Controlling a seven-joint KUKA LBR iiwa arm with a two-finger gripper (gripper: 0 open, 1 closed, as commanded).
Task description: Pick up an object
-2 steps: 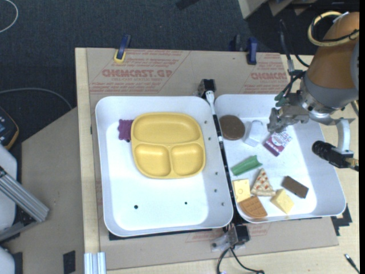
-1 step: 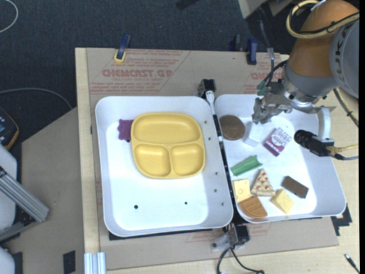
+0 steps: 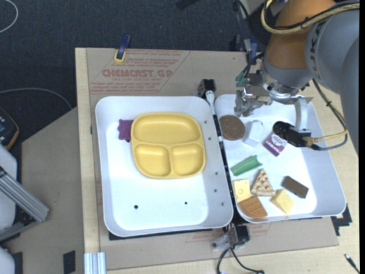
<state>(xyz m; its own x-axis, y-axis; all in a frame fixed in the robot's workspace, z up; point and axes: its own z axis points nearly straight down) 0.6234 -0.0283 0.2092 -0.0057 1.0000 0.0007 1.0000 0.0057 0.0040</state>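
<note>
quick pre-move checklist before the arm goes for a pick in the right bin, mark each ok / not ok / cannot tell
1. Gripper is over the right bin, at its far end: ok.
2. Nothing seen between the fingers, so free to pick: cannot tell, the wrist hides them.
3. Targets are within the bin: ok. The brown round cookie and a white piece lie nearest the gripper.
4. Green piece lies apart from its neighbours: ok.
5. Near-end pieces are separated: not ok. The pizza slice, the yellow cube and the waffle crowd together.
6. Yellow divided plate sits in the left bin, away from the arm: ok.
</note>
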